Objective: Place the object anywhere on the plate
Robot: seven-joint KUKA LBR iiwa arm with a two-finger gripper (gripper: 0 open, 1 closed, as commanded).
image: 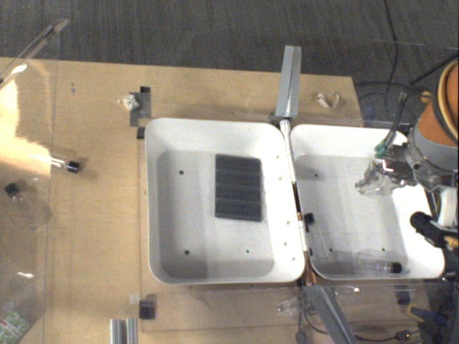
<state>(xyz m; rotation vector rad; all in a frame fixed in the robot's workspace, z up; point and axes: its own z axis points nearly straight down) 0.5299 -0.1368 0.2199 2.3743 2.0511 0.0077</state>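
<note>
Dark ribbed plate (239, 187) in left bin (161, 213); tool (373, 181) over right bin (423, 264).

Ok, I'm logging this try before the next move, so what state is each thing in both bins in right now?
Dark grey ribbed rectangular plate: flat on the left white bin's floor, nothing on it.
Clear plastic tube with black cap: lying on its side near the right white bin's front wall.
Gripper: over the right bin, apart from the tube; jaws too blurred to judge.
</note>
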